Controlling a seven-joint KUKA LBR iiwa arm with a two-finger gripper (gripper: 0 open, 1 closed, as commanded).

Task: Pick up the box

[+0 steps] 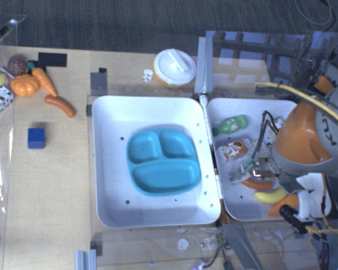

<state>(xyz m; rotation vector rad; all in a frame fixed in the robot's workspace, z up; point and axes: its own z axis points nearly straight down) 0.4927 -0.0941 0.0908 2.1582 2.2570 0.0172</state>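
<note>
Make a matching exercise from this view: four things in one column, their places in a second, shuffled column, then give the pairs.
Things:
1. blue divided tray
2. green bottle
3. blue cube
4. white lid

Places:
A. on the bench, left of both bins
B. inside the left bin
C. on the bench, above the left bin's top edge
D. inside the right bin, near its top

Pairs: 1-B, 2-D, 3-A, 4-C

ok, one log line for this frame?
arm: over right bin | tool: low among items | box: lying in bin, not lifted | tray: left bin
</note>
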